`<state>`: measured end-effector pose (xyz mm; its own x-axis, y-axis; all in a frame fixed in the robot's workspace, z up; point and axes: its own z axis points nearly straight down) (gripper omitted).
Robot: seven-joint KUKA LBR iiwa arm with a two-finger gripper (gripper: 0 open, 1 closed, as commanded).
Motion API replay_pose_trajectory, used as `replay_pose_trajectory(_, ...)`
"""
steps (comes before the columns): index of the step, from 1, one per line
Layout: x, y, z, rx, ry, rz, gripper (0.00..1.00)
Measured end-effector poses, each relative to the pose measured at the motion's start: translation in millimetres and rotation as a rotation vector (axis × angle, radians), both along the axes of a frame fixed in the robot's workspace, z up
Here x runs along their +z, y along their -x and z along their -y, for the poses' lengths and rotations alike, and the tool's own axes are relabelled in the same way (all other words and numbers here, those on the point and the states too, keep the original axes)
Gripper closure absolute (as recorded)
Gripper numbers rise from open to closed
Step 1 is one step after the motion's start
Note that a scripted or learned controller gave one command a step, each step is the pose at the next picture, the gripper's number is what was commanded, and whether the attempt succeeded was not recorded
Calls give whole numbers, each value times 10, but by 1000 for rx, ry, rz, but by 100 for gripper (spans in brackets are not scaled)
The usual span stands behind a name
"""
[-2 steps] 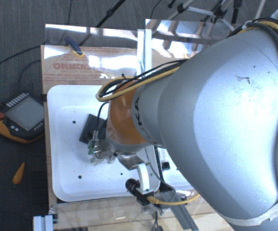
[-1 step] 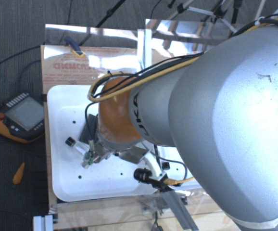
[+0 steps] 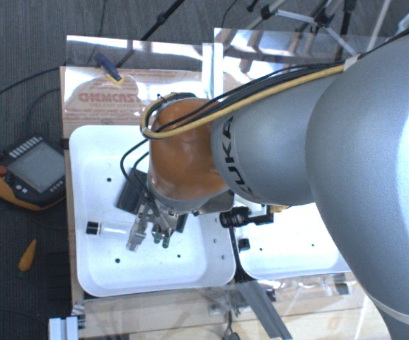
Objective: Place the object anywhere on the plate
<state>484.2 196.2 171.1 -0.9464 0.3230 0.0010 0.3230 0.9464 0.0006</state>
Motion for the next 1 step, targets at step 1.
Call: replay_pose_trajectory(1, 686, -72, -381, 430, 0, -3, 100)
